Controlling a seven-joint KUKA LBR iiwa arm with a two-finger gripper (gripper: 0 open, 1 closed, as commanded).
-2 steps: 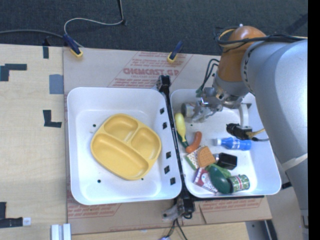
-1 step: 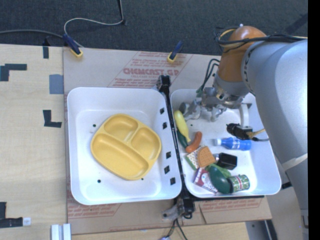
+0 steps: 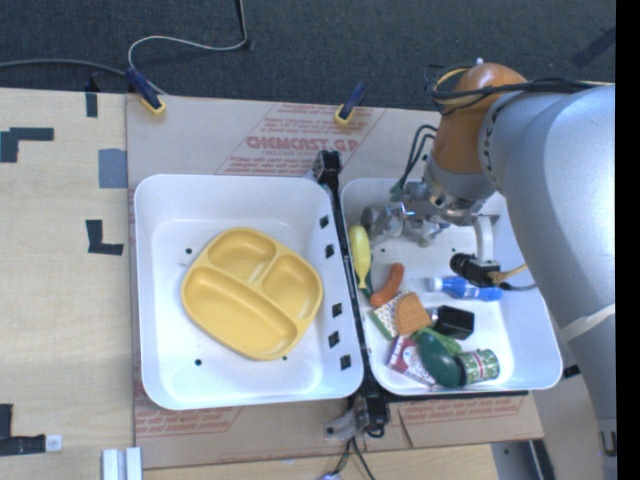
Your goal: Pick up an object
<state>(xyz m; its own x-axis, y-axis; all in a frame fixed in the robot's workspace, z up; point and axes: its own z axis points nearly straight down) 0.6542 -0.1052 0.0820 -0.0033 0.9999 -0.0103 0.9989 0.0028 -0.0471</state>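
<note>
yellow divided plate (image 3: 252,292) in left bin (image 3: 150,298); cardboard sheet (image 3: 290,143) beneath; two clamps at its far edge.

"Where does the camera sit?"

"Above the bench, fixed, looking down at a slant. Both shallow white plastic bins (image 3: 150,298) fit in frame, the dark carpet along the top."

"Near?"

"Fairly; the bins take up most of the middle. The big grey arm with its orange band (image 3: 560,178) comes in from the right."
</note>
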